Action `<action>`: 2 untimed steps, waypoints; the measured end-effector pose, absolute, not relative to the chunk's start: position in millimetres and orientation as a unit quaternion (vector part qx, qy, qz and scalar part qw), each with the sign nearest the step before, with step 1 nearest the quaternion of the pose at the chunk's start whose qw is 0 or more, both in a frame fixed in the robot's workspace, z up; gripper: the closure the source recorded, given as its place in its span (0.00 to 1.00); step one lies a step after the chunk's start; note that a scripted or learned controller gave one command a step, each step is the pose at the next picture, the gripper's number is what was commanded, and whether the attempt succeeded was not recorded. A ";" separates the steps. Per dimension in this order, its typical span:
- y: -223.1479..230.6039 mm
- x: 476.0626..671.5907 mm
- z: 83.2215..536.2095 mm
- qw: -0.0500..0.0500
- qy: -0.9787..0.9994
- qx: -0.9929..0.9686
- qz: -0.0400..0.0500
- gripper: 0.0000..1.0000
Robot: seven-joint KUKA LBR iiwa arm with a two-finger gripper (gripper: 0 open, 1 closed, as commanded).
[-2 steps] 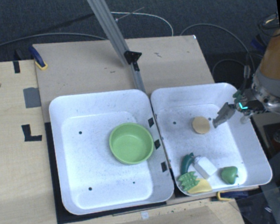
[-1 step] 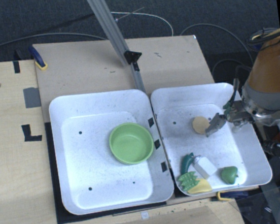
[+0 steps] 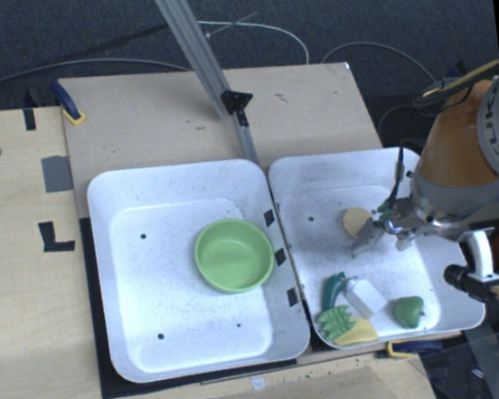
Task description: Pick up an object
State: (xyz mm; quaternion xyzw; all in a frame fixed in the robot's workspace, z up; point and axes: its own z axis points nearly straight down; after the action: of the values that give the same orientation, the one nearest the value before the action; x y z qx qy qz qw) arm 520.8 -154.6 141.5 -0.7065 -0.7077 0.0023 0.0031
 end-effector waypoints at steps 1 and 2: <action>-153.9 520.2 88.6 0.001 -0.708 -0.707 0.001 0.00; -153.0 520.2 100.1 0.002 -0.708 -0.706 0.001 1.00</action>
State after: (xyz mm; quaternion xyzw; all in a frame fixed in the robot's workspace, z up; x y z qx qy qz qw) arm 520.2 -153.0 100.1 -0.7063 -0.7079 0.0010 0.0022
